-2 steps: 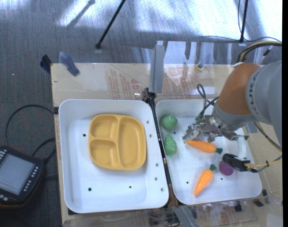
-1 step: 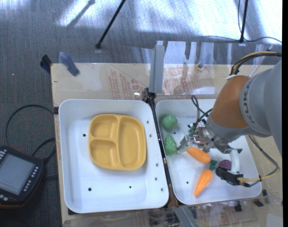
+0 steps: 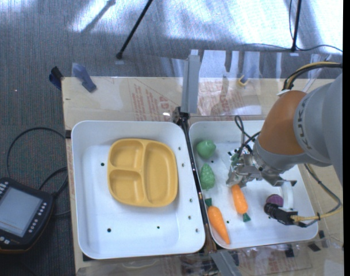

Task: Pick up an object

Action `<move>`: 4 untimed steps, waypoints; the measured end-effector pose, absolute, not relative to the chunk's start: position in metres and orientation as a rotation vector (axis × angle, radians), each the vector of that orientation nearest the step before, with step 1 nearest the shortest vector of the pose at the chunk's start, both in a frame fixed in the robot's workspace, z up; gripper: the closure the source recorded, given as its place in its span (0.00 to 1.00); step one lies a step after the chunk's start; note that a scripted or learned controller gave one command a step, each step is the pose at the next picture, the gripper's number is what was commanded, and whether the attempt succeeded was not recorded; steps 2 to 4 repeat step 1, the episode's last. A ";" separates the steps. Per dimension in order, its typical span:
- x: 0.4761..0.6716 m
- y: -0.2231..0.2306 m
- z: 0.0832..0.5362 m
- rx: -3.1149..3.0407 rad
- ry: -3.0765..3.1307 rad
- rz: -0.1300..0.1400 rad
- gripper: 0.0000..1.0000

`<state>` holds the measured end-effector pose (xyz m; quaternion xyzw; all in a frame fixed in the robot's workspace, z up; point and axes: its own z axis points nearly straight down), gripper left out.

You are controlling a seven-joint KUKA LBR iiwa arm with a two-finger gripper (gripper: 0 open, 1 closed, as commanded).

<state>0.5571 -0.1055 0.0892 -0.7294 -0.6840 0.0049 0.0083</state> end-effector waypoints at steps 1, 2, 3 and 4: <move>0.607 -0.053 0.188 -2.399 -2.026 -0.002 1.00; 0.607 -0.053 0.188 -2.399 -2.026 -0.002 1.00; 0.607 -0.053 0.188 -2.399 -2.026 -0.002 1.00; 0.607 -0.053 0.188 -2.399 -2.026 -0.002 1.00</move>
